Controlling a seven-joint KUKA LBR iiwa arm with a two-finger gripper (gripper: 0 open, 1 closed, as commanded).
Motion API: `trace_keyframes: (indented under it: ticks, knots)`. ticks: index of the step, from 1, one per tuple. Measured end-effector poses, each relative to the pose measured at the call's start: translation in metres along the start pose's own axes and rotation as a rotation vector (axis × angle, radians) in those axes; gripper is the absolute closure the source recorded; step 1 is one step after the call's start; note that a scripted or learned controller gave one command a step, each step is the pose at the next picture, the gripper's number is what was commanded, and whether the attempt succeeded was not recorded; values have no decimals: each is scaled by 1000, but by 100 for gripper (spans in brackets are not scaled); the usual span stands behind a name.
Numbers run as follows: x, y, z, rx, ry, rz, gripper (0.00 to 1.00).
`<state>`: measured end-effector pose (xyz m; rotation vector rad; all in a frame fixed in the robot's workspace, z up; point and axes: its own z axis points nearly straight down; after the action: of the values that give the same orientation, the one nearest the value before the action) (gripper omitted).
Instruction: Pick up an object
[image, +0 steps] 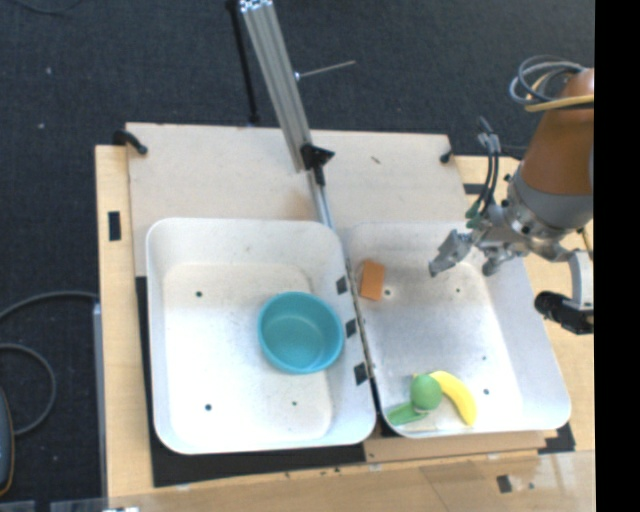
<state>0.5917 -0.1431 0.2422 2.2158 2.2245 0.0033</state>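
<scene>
My gripper (468, 258) hangs over the back part of the right bin (520, 330), with its two fingers (443, 259) spread apart and nothing between them. An orange block (371, 280) lies near that bin's back left corner, well to the left of the gripper. At the bin's front, a yellow banana (457, 395) rests beside a green fruit-shaped toy (424, 393). A blue bowl (300, 332) sits in the left bin (200, 340), toward its right side.
A slanted metal pole (285, 95) rises from the bench behind the seam between the two bins. Black clips (351, 330) sit along that seam. Cables hang at the arm's wrist (545, 85) on the right.
</scene>
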Motion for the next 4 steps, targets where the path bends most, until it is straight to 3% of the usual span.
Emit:
trace_keyframes:
  ticks: [1,3,4]
  knots:
    - [0,0,0,0,0,1,0]
    - [-7,2,121,6,-2,5,0]
    - [-9,2,142,4,-3,6,0]
